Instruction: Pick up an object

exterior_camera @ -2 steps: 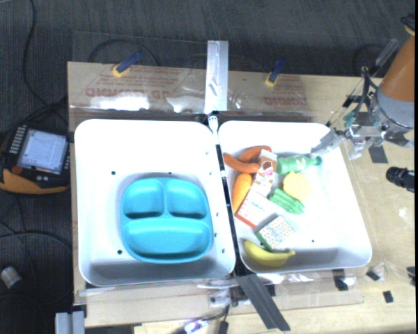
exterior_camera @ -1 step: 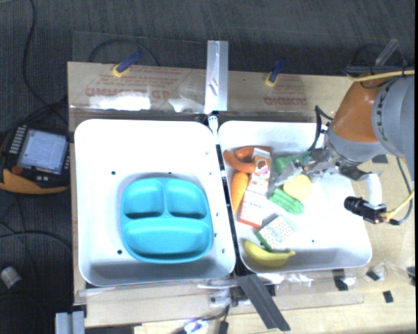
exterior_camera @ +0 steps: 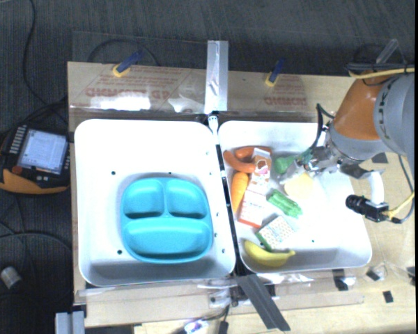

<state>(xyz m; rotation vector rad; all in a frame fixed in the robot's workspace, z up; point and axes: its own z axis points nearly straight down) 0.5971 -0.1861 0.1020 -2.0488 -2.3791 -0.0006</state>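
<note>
My gripper [exterior_camera: 308, 163] hangs low in the right bin [exterior_camera: 334, 245], near its back right part, on the grey arm with the orange band [exterior_camera: 355, 113]. Just left of it lies a small round green item [exterior_camera: 284, 164], and just below it a pale yellow wedge [exterior_camera: 297, 186]. Further left are a carrot [exterior_camera: 239, 188], an orange-red piece [exterior_camera: 238, 156] and a white and red carton [exterior_camera: 254, 193]. A green block [exterior_camera: 283, 204], a patterned packet [exterior_camera: 276, 232] and a banana [exterior_camera: 267, 254] lie toward the front.
The left bin [exterior_camera: 97, 179] holds a blue divided plate [exterior_camera: 167, 218]. A black cable end [exterior_camera: 366, 206] hangs over the right bin's right side. A handheld screen [exterior_camera: 38, 155] lies on the floor at the left.
</note>
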